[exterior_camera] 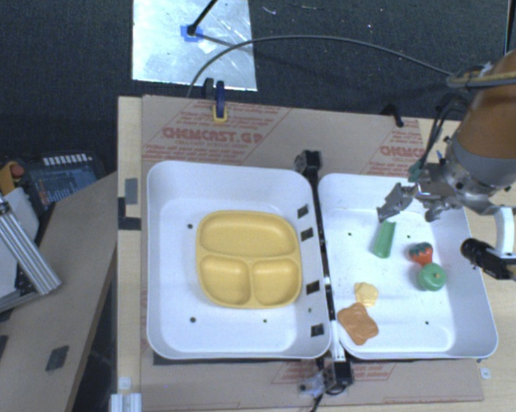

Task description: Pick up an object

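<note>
Over the right bin [469, 331], the gripper [413, 203] hovers, jaws apart, empty; next, descend onto the green stick [384, 239].

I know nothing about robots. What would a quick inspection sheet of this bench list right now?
Surface: two white bins, left bin and right bin, on a printed board.
Job's things: in the right bin a green stick, red piece, green ball, yellow piece and orange piece.
Clutter: yellow divided tray in the left bin.
Grippers: gripper open above the right bin's far side, holding nothing.
Cables: grey cable arcing behind the bench.
Surroundings: shiny sheet on dark floor.
</note>
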You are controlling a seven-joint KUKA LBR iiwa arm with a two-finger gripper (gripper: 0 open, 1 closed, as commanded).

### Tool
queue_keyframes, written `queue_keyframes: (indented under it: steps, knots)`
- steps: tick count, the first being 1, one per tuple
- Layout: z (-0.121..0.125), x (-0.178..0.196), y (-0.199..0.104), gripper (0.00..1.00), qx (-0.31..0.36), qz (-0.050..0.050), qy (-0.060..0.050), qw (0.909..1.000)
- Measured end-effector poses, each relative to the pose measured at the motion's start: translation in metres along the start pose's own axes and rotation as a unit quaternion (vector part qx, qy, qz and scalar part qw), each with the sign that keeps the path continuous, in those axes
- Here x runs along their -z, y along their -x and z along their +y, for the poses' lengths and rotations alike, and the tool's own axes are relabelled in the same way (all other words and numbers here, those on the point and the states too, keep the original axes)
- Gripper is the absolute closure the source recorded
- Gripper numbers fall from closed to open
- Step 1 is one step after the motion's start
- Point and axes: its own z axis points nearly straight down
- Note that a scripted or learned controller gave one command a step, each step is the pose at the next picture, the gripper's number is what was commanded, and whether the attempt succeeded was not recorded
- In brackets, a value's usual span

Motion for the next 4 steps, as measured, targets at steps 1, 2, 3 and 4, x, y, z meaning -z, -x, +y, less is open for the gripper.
queue_keyframes:
  steps: [1,2,3,4]
  knots:
    - [0.002,0.006,0.0,0.0,0.001,-0.001,0.006,1.0]
    - [-0.002,-0.045,0.009,0.0,0.0,-0.001,0.004,1.0]
    - [-0.002,-0.087,0.008,0.0,0.0,0.0,0.004,1.0]
    - [0.0,-0.128,0.011,0.0,0.0,0.0,0.004,1.0]
